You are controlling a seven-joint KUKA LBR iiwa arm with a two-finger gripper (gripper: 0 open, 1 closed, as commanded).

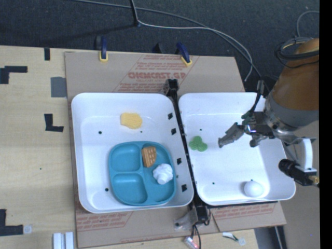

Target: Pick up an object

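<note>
A: Where is the object to be picked found, and how is the gripper [224, 140] placed?

B: A small green object [197, 144] is seen at the left side of the right bin [228, 101], near the frame's middle; the gripper is held just to its right, apart from it; whether the pincer is wide or narrow cannot be told, and nothing is seen to be held.

A: How is it judged to handle?

B: It is judged light, soft and lumpy, perhaps a toy vegetable; it should be taken across its middle, from above; a slip on the smooth bin floor may be expected.

A: What else is noted?

B: A white ball [253, 188] is seen at the right bin's lower right; in the left bin [88, 105] a blue divided tray [124, 185] and a yellow piece [131, 120] are seen.
</note>
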